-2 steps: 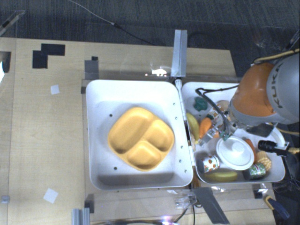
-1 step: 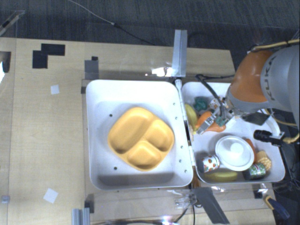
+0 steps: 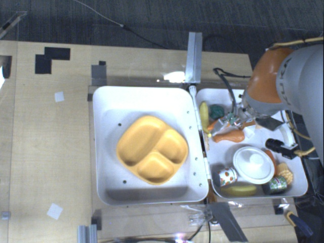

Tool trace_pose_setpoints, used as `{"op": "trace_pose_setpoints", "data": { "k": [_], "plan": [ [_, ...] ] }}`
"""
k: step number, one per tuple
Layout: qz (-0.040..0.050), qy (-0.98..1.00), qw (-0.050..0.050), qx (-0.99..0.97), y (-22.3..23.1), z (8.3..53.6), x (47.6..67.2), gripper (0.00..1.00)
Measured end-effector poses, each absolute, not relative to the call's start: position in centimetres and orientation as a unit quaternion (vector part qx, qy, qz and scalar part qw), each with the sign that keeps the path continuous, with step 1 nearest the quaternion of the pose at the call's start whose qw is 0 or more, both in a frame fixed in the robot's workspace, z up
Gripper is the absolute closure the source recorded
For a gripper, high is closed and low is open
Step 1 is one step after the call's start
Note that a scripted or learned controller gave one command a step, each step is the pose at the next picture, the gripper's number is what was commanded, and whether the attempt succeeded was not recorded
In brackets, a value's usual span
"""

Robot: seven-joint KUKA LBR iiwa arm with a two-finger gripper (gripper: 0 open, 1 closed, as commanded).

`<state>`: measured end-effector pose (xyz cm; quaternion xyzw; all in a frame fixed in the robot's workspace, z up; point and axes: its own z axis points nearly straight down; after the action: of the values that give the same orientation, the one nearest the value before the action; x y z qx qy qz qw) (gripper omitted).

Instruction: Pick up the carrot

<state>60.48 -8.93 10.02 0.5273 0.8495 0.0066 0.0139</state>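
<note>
**Surface.** Pale wooden bench [image 3: 45,151] with black markers at its upper left. Small white squares of tape lie on the left part. Two shallow white bins sit side by side, with a metal post rising at the far end of the seam between them.

**Room.** Dark carpeted floor [image 3: 126,9] beyond the far edge of the bench, crossed by a thin cable.

**Left bin** [image 3: 106,135]. Holds one yellow three-section plate [image 3: 152,148], lying flat near the middle.

**Right bin** [image 3: 304,186]. Crowded.
- A yellow oblong item [image 3: 204,114] lies along the left wall, with a teal item [image 3: 218,110] just beside it.
- A white bowl [image 3: 253,163] sits at the centre.
- A small patterned cup [image 3: 228,176] and a banana [image 3: 240,190] lie along the near wall.
- A corn cob [image 3: 285,175] and a green can [image 3: 277,185] sit in the near right corner.

**Arm.** Grey with an orange band, reaching in from the right over the far part of the right bin.

**Pincer** [image 3: 228,121]. Low over the far left part of the right bin. Whether it is open or closed cannot be told.

**Carrot** [image 3: 232,135]. Orange, lying roughly crosswise in the far left part of the right bin. It is directly on the near side of the pincer and seems to touch it. It lies between the yellow oblong item and the white bowl. No grip on it can be confirmed.
</note>
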Motion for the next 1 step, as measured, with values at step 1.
{"op": "trace_pose_setpoints", "data": {
  "k": [1],
  "plan": [
    [0.0087, 0.833, 0.019, 0.553, -9.77, 10.02, 58.33, 0.0]
  ]
}}
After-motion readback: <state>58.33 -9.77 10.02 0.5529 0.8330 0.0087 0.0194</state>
